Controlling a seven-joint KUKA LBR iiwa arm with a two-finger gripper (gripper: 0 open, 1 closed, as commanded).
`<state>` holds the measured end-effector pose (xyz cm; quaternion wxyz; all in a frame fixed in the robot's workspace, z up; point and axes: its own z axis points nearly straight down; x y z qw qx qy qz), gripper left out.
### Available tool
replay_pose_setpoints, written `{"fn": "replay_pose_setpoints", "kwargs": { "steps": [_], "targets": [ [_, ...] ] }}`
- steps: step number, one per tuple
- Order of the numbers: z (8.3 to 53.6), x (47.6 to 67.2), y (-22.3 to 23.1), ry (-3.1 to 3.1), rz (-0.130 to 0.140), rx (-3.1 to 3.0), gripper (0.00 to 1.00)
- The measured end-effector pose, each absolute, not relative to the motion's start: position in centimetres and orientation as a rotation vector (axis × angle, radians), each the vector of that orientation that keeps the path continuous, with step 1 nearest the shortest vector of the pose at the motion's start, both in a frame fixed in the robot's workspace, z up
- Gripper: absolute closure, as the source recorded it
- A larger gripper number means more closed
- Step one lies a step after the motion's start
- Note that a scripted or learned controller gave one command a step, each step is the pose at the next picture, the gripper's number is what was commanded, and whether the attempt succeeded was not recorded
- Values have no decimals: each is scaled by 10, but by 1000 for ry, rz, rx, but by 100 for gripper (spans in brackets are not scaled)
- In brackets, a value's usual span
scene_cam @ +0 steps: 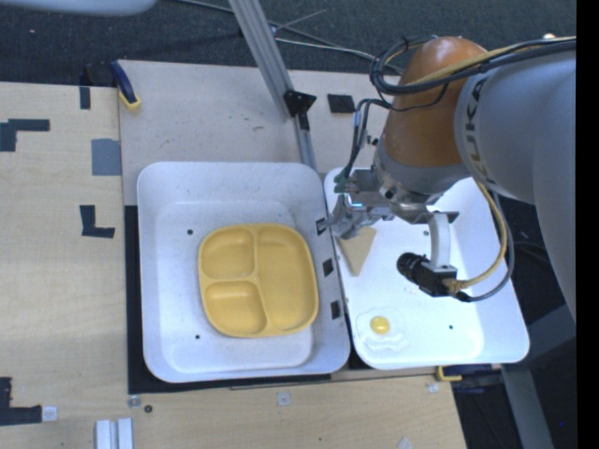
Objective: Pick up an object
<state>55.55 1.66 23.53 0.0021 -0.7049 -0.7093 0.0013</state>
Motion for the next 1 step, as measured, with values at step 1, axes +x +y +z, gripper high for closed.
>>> {"fn": "replay_pose_setpoints", "kwargs": {
  "steps": [1],
  "targets": [
    [222,544,62,-2225,4,-2213,100]
  ]
}}
